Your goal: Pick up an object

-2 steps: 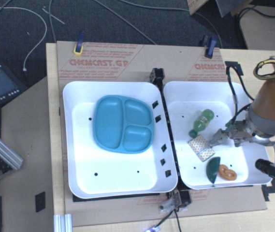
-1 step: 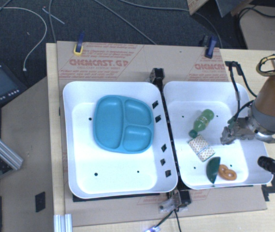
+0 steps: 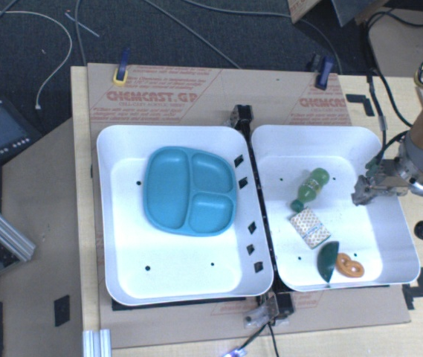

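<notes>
The right bin holds a green bottle near its middle, a small patterned packet below it, and a dark green piece beside an orange pretzel-like ring near the front wall. My gripper hangs at the bin's right side, about level with the bottle and well to its right. Nothing shows between its fingers. The arm comes in from the right edge.
The left bin carries a blue divided plate. Black clips run along the seam between the bins. Blue clamps hold the cardboard at the back. Cables trail over the dark floor behind.
</notes>
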You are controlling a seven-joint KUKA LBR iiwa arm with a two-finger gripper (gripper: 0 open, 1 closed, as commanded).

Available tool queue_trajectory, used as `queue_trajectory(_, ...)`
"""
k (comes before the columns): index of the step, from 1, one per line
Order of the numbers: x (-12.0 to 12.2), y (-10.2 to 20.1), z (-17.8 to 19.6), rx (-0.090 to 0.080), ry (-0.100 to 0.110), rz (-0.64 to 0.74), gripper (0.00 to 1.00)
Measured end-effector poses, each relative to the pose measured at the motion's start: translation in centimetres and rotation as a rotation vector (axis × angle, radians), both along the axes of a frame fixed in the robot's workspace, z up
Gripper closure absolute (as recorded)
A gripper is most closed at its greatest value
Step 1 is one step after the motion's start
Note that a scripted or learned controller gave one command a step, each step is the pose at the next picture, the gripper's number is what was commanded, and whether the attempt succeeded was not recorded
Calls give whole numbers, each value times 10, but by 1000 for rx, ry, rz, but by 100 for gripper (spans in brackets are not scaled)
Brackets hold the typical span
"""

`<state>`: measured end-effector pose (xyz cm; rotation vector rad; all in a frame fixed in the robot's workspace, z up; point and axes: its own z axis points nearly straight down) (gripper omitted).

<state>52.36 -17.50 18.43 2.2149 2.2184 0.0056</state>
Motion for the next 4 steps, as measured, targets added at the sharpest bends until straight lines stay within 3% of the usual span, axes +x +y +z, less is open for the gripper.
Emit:
queue_trajectory(2, 6, 0, 82, 0, 2, 0, 100)
queue_trajectory(4, 33, 106, 70, 4, 5, 6, 100)
